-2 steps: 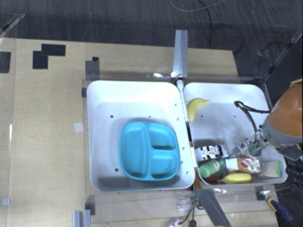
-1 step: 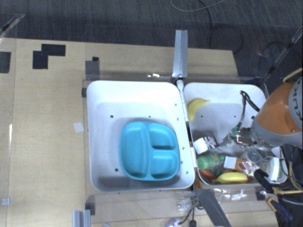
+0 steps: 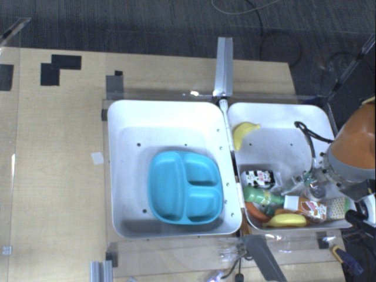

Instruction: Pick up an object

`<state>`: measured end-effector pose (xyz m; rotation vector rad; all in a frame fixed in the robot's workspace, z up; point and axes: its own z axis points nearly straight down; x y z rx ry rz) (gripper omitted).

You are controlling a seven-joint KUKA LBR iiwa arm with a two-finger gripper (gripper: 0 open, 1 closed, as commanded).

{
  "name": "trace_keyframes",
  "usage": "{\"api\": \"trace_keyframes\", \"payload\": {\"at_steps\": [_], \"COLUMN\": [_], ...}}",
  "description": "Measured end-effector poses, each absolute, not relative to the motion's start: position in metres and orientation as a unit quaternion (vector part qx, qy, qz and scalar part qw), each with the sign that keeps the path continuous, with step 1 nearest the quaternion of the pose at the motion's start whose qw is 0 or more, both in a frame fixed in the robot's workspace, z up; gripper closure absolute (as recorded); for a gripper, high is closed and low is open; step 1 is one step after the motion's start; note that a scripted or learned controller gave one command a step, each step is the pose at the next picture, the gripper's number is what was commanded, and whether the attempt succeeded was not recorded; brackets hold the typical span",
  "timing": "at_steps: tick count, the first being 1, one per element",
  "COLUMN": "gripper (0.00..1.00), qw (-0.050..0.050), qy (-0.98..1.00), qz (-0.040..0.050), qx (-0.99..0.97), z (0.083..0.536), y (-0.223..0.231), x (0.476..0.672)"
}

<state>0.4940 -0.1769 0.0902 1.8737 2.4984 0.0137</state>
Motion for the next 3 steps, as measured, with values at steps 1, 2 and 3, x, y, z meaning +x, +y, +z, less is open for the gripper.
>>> {"api": "trace_keyframes", "payload": {"at_steps": [1, 2, 3], "gripper": [0.0, 0.0, 0.0], "qw": [0.005, 0.011, 0.011], "qy": [0.652, 0.727, 0.727], "qz": [0.004, 0.0051, 0.0051], "qx": [0.758, 0.687, 0.687], "z": [0.089, 0.091, 0.091], "y": [-0.187, -0.103, -0.103], "x": [0.555, 0.5, 0.5]}}
